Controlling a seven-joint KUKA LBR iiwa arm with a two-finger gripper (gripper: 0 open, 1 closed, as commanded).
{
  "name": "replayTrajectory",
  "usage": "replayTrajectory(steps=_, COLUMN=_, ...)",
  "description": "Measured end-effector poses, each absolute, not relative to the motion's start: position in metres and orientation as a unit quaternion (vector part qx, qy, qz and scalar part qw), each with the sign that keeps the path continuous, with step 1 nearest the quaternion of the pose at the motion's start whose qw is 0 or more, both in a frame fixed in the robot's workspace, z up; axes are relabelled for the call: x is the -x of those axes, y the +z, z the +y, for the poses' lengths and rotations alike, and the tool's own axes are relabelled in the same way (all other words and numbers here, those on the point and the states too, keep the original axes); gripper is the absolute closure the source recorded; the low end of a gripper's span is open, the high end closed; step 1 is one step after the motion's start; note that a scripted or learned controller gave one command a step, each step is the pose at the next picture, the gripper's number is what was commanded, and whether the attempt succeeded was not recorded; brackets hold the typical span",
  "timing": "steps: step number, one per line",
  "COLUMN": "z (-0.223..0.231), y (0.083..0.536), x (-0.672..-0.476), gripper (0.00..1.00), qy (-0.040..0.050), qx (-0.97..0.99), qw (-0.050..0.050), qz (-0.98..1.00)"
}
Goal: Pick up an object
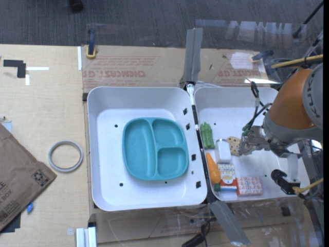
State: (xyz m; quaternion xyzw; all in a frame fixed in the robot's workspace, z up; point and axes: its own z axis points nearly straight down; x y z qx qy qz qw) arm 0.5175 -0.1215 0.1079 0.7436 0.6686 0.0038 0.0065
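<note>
1. We look down at a slant on two shallow white bins set side by side on a bench. The left bin (97, 153) holds a teal divided plate (155, 148), lying flat near its middle.

2. The right bin (231, 99) holds the small things we could pick. Along its left wall lie a green piece (206, 135) toward the far end and an orange carrot-shaped piece (212, 169) toward the near end. Just beside them sit a small white block (223, 151), a round speckled cookie (234, 144), a small red and white packet (227, 178) and a red patterned box (249, 186).

3. The grey arm with its orange band (293, 104) reaches in from the right and hangs over the right bin. Its gripper (245, 144) is low, just beside the cookie and near the white block.

4. We cannot tell how the gripper's tool stands; it is too small and dark to read. We see nothing held in it.

5. We judge the step in hand to be the approach: the gripper is lowered toward the cluster, and no object is lifted yet.

6. The next move, in our judgement, calls for settling squarely over one object, most likely the cookie or the white block, closing on it alone, and lifting straight up. The things lie close together, so a neighbour could be nudged or caught.
</note>
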Motion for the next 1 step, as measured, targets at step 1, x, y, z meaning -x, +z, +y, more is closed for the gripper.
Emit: replayTrajectory(steps=1, z=-0.1216, y=0.1079, x=-0.5174, gripper=0.00, qy=0.0036, qx=-0.744, qw=0.006, qz=0.668)
